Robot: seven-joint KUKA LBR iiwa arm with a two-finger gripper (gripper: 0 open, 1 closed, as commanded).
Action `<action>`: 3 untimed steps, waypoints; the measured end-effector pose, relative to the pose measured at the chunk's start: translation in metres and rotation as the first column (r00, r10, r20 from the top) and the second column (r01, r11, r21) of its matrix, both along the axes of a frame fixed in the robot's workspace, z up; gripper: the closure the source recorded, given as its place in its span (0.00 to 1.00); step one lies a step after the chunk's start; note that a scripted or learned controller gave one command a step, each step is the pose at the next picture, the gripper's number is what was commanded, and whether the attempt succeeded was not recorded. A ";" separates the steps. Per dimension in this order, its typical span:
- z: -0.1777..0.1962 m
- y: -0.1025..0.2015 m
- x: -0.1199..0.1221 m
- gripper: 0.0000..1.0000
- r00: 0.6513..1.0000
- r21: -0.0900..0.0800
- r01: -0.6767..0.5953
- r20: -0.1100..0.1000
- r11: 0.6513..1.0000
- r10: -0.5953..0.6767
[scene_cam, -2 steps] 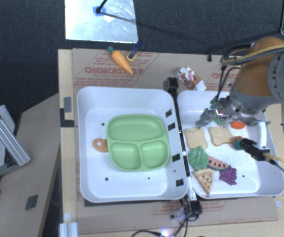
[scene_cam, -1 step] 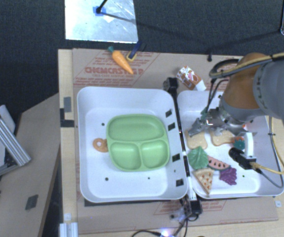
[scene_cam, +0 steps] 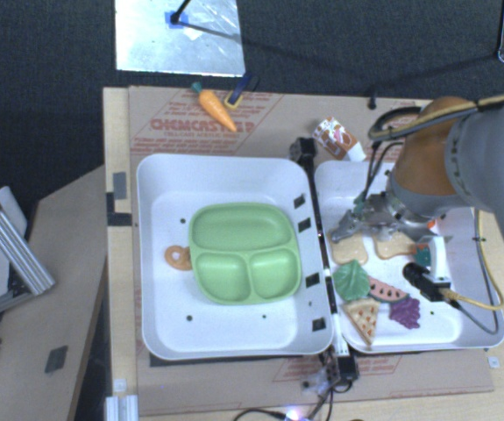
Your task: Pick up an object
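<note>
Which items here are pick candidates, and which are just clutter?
In play: gripper low in the right bin, over the tan pieces; leaf, watermelon slice, pizza slice, grapes.

Lying about: green tray, pretzel, carrot, wrapped snack.

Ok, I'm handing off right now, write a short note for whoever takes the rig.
Gripper: low in the right bin, near its left wall; nothing is seen between its fingers, and whether they are open can't be told.
Items: the right bin holds toy food, including a green leaf, pizza slice, watermelon slice and purple grapes. The left bin holds a green divided plate and a small pretzel.
Done: no pick visible.
Left: grasp and lift one object.
</note>
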State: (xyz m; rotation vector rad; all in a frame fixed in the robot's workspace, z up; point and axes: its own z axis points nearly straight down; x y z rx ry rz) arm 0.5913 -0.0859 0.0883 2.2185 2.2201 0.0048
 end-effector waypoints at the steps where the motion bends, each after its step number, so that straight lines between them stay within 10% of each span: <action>1: 0.013 -0.001 0.003 1.00 1.000 -0.003 0.000 0.011 1.000 0.000; 3: 0.102 -0.004 0.002 1.00 1.000 -0.001 -0.003 0.002 1.000 0.003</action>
